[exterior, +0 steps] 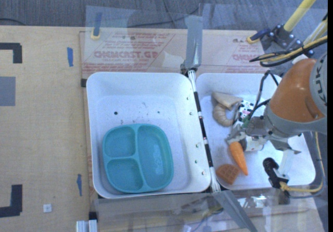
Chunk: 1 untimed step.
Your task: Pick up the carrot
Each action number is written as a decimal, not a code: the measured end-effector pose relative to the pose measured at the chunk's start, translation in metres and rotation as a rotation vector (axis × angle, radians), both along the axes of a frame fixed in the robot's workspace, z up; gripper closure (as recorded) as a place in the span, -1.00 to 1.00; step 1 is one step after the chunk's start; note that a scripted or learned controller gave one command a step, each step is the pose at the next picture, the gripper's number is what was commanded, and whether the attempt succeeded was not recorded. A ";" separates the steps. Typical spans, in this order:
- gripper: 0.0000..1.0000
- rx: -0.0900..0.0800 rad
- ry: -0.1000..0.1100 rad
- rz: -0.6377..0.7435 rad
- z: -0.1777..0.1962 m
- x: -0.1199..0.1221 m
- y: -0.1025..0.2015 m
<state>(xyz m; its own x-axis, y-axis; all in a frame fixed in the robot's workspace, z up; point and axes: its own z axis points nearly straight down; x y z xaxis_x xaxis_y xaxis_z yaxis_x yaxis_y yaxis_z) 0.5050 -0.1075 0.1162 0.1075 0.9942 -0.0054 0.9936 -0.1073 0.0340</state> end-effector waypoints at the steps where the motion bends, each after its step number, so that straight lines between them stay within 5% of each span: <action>1: -1.00 -0.032 -0.026 0.385 -0.006 -0.008 -0.008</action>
<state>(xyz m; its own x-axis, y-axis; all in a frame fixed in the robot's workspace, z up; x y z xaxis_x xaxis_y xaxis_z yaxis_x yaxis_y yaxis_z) 0.4969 -0.1152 0.1102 -0.2733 0.9611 -0.0392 0.9597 0.2753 0.0570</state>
